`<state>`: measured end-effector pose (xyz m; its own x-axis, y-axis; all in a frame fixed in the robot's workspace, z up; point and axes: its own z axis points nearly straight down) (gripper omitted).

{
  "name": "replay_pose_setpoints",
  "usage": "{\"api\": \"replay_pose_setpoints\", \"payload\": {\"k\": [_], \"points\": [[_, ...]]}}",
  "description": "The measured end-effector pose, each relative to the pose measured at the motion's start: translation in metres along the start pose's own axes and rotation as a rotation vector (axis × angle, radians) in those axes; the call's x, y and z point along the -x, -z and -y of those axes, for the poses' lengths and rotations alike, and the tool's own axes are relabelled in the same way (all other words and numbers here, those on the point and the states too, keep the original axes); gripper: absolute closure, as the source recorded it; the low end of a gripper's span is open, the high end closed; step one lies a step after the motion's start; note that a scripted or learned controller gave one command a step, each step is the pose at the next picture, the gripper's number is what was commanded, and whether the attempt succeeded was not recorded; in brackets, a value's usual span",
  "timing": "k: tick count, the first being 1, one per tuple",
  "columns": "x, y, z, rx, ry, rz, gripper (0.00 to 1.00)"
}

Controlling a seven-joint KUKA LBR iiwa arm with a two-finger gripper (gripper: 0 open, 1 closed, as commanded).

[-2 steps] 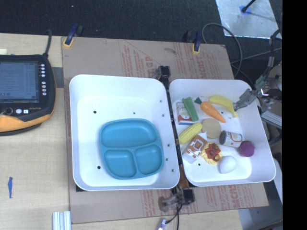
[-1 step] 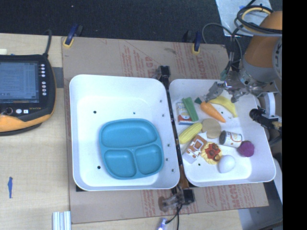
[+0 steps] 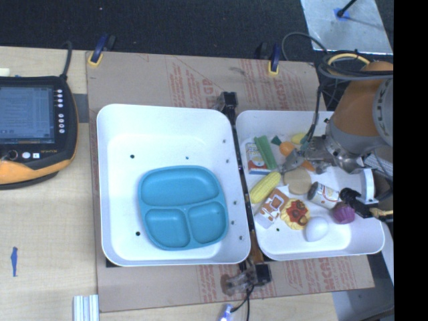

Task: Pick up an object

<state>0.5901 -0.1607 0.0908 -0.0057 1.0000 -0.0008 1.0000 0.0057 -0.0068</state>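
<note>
A wooden bench carries a brown cardboard sheet, and on this sheet stand two shallow white bins side by side. Behind the bench the floor is dark. At the left edge of the bench lies a control tablet with a grey screen and an orange underside.

The left bin holds one thing – a blue plate with three compartments, lying flat near the front of the bin.

The right bin holds many small toy foods close together: a yellow corn cob near the bin's left wall, a green stick-shaped piece above it, a small pizza slice, a white egg, a purple piece beside the egg, a small jar lying on its side, and a tan round piece.

The arm reaches in from the right, and the gripper is low over the back part of the right bin, just above the tan piece and an orange piece. It is too dark and too small here – I cannot tell what it grasps, if anything.
</note>
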Motion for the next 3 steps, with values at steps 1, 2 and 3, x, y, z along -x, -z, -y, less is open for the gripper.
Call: {"api": "replay_pose_setpoints", "payload": {"k": [1,2,3], "points": [[0.005,0.002,-0.063,-0.001,-0.004,-0.003,0.00],[0.006,0.013,-0.063,0.001,-0.001,-0.002,1.00],[-0.041,0.002,-0.066,0.003,0.000,0.000,1.00]]}}
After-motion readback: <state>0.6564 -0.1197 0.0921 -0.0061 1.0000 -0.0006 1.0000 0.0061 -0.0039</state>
